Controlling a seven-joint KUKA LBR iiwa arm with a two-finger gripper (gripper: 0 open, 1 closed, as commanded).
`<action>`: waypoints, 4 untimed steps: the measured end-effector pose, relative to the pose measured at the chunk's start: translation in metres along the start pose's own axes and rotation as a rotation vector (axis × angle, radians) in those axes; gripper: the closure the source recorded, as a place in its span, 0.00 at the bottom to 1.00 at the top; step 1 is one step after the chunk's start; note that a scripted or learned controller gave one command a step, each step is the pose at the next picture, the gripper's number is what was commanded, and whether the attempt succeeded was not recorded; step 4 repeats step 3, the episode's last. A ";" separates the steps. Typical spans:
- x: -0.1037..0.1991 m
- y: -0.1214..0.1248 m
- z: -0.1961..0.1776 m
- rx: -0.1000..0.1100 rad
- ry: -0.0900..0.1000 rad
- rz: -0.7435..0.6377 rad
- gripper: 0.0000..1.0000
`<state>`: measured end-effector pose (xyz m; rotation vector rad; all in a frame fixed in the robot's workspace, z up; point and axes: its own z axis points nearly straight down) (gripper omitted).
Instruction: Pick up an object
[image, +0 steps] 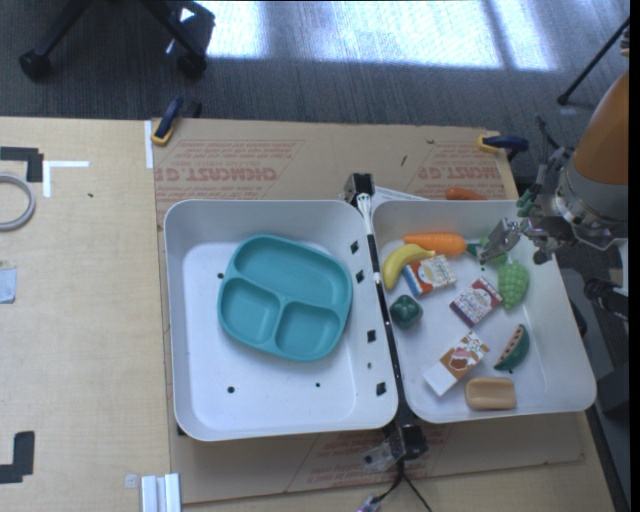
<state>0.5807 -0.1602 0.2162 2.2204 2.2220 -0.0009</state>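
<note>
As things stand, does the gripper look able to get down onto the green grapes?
Probably yes. The gripper hangs just above the green grapes at the right bin's far side, nothing lies over them, though a small carton sits close beside.

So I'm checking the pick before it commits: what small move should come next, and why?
Probably lower a little onto the green grapes. The gripper hangs just above the right bin's far side, nothing shows between its fingers, and the grapes lie closest below.

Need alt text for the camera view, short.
The gripper hovers over the right bin's far edge, above toy food including a banana and carrot. The left bin holds a teal divided plate.
</note>
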 end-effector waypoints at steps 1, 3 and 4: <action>-0.005 -0.011 0.115 0.001 0.001 0.004 0.00; 0.044 -0.028 -0.014 -0.001 0.000 -0.002 1.00; 0.044 -0.028 -0.014 -0.001 0.000 -0.002 1.00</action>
